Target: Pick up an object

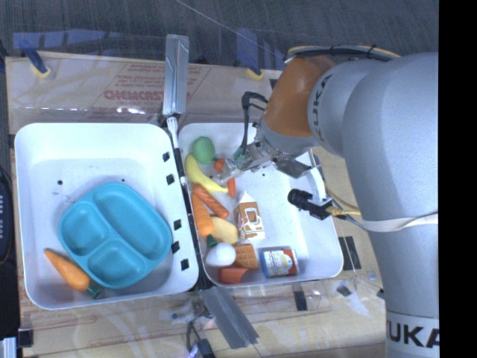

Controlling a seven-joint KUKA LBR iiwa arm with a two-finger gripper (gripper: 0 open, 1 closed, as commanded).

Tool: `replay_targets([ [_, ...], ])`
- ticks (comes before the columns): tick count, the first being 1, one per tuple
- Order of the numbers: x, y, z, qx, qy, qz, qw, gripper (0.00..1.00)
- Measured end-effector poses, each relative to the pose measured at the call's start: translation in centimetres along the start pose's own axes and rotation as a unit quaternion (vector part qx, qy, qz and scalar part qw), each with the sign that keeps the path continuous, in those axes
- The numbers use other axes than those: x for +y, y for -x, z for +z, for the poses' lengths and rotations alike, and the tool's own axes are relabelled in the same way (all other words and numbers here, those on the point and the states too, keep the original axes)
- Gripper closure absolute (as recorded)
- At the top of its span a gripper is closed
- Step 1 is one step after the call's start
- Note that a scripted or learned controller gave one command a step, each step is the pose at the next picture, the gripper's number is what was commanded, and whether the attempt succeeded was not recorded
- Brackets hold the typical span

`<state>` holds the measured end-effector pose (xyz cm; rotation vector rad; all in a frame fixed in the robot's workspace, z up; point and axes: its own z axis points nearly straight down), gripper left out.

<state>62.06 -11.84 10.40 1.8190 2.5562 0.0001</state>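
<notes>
**Down among the toys, nothing lifted yet**

Far left: left bin (30, 136), holding a blue divided plate (115, 233) with an orange carrot (65, 268) lying just beside its lower-left edge. No sign of any reach toward these.

Across the divider: right bin (294, 230), crowded along its left wall. From the top down, a green ball (203, 149), a banana (200, 177), a long carrot (203, 215), a pale yellow piece (224, 230) and a white egg (220, 255). A little further right, a small carton (250, 221) standing upright and a can (279, 261) lying on its side at the bin's lower edge.

Then the gripper (242, 159), lowered into the upper part of the right bin, tip close to a small red piece (220, 166) wedged between the green ball and the banana. Likely target: that red piece or the banana's upper end, though hard to say which. Open or closed: impossible to tell from this angle, with the wrist hiding the tip. Nothing seen clamped in it, nothing raised off the bin floor.

Furthest right: the grey arm (380, 148), bent over the bin's right half.

Judged progress: approach and descent apparently done; grasp unconfirmed; closing, lifting and clearing the bin wall all left to do. Risk worth noting: tightly packed neighbours, so easily nudged rather than picked.
</notes>
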Motion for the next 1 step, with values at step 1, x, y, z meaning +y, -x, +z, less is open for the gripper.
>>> replay_targets([
  [1,5.78,-6.33,-9.20,0.001,0.002,-0.073,0.9973,1.00],
])
